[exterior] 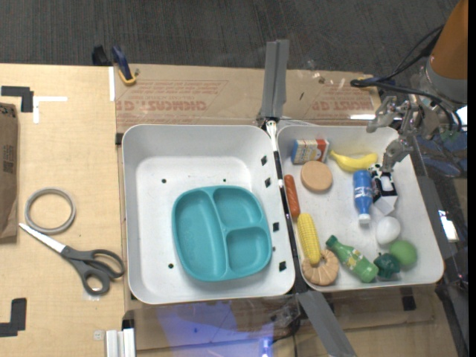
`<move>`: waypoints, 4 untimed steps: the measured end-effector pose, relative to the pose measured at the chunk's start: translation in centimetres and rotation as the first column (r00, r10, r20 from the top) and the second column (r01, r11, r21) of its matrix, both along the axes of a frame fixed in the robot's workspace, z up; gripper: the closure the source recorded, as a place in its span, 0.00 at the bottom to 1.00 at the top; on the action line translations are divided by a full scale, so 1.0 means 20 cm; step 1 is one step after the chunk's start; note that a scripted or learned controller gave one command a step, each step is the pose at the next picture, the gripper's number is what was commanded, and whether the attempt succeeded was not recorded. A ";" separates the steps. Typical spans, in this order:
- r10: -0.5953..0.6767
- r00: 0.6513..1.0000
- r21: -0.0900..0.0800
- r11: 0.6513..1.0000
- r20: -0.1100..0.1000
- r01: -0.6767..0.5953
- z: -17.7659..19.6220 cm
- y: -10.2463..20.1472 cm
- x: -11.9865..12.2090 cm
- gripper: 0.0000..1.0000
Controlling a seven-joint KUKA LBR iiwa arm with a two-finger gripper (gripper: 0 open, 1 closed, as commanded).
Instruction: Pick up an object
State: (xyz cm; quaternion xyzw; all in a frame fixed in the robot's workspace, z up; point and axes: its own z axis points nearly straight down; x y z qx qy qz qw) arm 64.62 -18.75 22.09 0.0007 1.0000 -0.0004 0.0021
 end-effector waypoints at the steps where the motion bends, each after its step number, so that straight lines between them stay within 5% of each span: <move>1: -0.079 0.997 -0.001 0.997 0.003 0.079 -0.57 -0.16 -0.03 0.00; 2: -0.305 0.952 0.001 0.952 -0.003 0.305 -0.64 0.24 -0.41 0.00; 3: -0.315 0.949 0.001 0.949 0.000 0.315 -0.64 0.44 -0.28 0.00; 4: -0.547 0.837 0.001 0.837 -0.004 0.547 -0.64 0.41 -0.58 0.00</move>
